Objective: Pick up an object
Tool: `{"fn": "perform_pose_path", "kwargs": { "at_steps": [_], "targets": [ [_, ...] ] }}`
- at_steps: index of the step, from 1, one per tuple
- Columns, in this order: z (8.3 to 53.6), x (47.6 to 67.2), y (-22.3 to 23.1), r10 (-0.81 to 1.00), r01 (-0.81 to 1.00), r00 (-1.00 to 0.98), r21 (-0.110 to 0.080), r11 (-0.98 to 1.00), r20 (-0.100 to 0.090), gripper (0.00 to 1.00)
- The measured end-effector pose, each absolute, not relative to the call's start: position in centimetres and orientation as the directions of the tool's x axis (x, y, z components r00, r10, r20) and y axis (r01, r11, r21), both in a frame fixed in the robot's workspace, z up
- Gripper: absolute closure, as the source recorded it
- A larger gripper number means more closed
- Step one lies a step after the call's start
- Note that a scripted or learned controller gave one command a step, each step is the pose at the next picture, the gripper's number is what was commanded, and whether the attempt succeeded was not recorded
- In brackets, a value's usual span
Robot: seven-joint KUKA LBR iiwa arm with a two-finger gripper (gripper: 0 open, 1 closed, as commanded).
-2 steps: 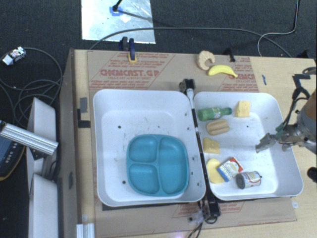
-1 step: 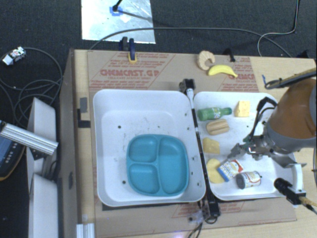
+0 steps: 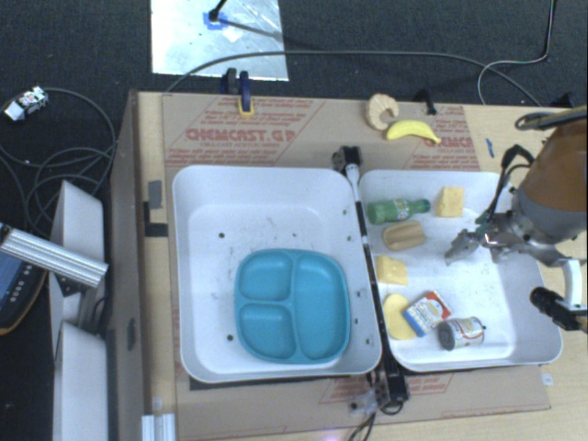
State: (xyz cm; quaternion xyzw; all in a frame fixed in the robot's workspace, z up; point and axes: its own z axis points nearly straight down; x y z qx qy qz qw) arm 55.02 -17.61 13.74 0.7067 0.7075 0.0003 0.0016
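Grey metal two-finger gripper of the orange-banded arm, poised over the right white bin at about three o'clock in the scene. Its fingers appear parted with nothing between them, so no object is held. Nearest candidates lie toward nine o'clock of the gripper: a tan bread-roll-shaped piece, near but apart from the fingertips, and beyond it a green plastic bottle lying on its side. A pale yellow cheese-like cube sits at eleven o'clock of the gripper. Toward seven o'clock lie a yellow wedge, a red-and-white packet and a small grey-lidded can on its side. Farther out, the left white bin bears a blue divided plastic tray. At twelve o'clock, on the cardboard beyond the bins, rests a yellow banana. Progress, as judged: the approach is made; descent, closure and lift remain.
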Motion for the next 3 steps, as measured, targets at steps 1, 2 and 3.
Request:
{"fn": "perform_pose_path", "kwargs": {
  "at_steps": [1,2,3],
  "targets": [
    [8.8,51.5,-12.9,1.0,1.0,-0.003,-0.001,0.003,0.001,0.0],
    [9.9,51.6,-13.0,1.0,1.0,-0.004,0.002,0.004,0.0,1.0],
    [16.6,48.7,-20.8,1.0,1.0,0.0,0.004,0.0,-0.003,1.0]
  ]
}}
